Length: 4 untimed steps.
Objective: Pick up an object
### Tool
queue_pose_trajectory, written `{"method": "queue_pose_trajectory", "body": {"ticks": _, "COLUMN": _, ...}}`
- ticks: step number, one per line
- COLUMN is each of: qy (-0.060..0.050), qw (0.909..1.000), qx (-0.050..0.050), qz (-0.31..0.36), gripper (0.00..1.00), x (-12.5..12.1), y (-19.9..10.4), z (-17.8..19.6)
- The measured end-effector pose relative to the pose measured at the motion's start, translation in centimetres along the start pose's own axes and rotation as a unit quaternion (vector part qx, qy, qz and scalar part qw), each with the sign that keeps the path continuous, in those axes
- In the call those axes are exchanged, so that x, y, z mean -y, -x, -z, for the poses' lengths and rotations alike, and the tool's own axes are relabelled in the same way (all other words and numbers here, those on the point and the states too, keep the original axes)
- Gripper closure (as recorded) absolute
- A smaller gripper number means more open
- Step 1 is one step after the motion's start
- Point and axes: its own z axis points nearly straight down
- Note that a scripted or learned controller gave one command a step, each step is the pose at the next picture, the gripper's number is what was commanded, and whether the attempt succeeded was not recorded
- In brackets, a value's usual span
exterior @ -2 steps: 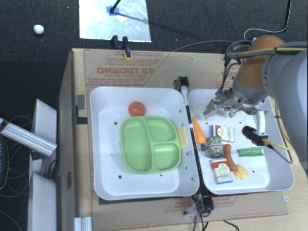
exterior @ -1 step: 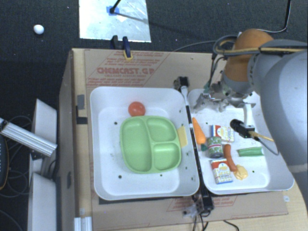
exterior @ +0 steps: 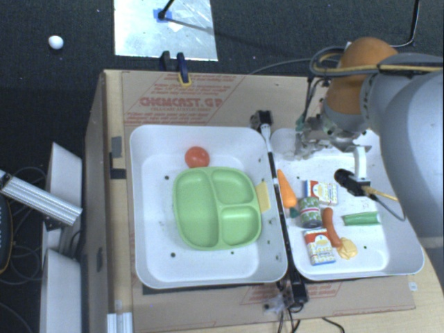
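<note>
Two white bins sit side by side on cardboard. Left bin (exterior: 149,255) holds a green tray (exterior: 215,207) and a tomato (exterior: 197,157) — bare floor along its edges. Right bin (exterior: 402,255) crowds a carrot (exterior: 286,189), can (exterior: 310,211) and cartons below the gripper (exterior: 309,144), near its far-left corner — whether open or closed, I cannot tell.

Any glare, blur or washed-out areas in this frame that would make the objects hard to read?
Camera view: lighting is even and the green tray and tomato read sharply; the right bin is bright, with its far corner washed out beneath the arm; the small packets are too soft to read; the foil sheet on the floor glares.
</note>
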Motion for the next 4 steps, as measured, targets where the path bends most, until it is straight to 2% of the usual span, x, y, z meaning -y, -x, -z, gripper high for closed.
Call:
{"method": "queue_pose_trajectory", "body": {"ticks": 1, "qy": 0.000, "qw": 1.0000, "qx": 0.000, "qz": 0.000, "gripper": 0.00, "x": 0.0, "y": 0.0, "z": 0.0}}
{"method": "queue_pose_trajectory", "body": {"ticks": 2, "qy": -0.002, "qw": 1.0000, "qx": 0.000, "qz": -0.002, "gripper": 0.00, "x": 0.1, "y": 0.1, "z": -1.1}}
{"method": "queue_pose_trajectory", "body": {"ticks": 3, "qy": 0.000, "qw": 1.0000, "qx": 0.000, "qz": 0.000, "gripper": 1.00, "x": 0.0, "y": 0.1, "z": 0.0}}
{"method": "queue_pose_trajectory", "body": {"ticks": 4, "qy": -0.001, "qw": 1.0000, "qx": 0.000, "qz": 0.000, "gripper": 0.00, "x": 0.0, "y": 0.1, "z": 0.0}}
